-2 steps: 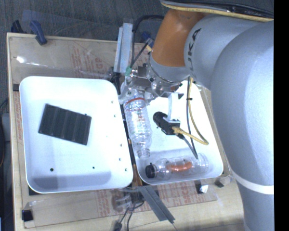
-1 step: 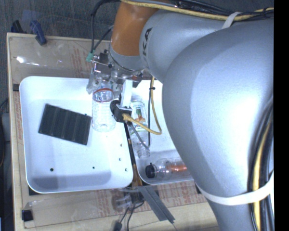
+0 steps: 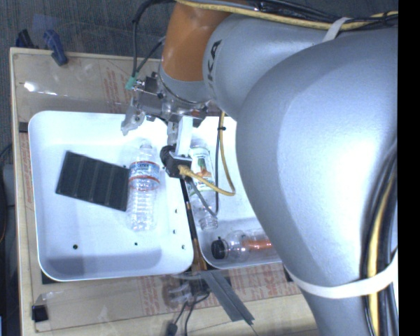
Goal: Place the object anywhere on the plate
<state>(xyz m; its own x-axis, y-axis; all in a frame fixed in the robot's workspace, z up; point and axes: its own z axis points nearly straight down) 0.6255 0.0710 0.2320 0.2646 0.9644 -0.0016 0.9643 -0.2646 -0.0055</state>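
One clear plastic water bottle [image 3: 143, 193], white-capped with a pale label band, lies in the left bin [image 3: 49, 257], cap toward 12 o'clock, touching one dark ribbed plate [image 3: 92, 180] at its 9 o'clock. Two more clear bottles [image 3: 239, 246] lie in the right bin [image 3: 208, 260]. The tool [image 3: 136, 120] hangs at the bottle's 12 o'clock; I cannot tell its state.

This is a robotics lab, no question: a grey industrial arm [image 3: 315, 138] with loose cables looms over a plywood bench [image 3: 91, 68], two white bins [image 3: 49, 187] side by side, a blue clamp [image 3: 54, 44] far left.
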